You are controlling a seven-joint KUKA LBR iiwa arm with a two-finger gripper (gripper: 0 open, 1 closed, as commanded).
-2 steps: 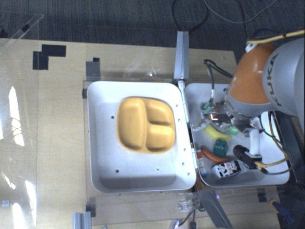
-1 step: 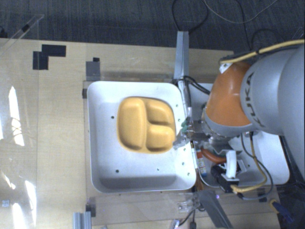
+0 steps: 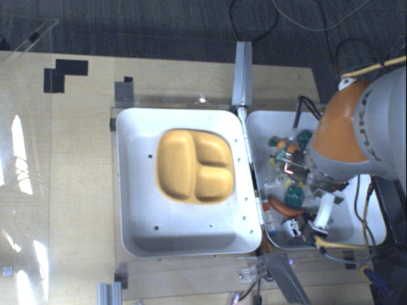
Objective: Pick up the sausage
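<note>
The sausage (image 3: 283, 207), a short red-brown link, lies in the right bin (image 3: 362, 224) near its left wall and towards the front. My gripper (image 3: 300, 184) hangs low over that bin, just behind and to the right of the sausage, under the grey wrist and orange band. A teal piece (image 3: 294, 197) sits between the gripper and the sausage, touching or nearly touching the link. The arm hides the gripper's tips and the bin floor beneath it.
The left bin (image 3: 140, 227) holds a yellow compartment tray (image 3: 194, 165). Several small toys crowd the right bin's back left: a teal one (image 3: 304, 135), an orange one (image 3: 280, 149), and clear plastic (image 3: 276, 183). A metal divider post (image 3: 243, 75) stands between the bins.
</note>
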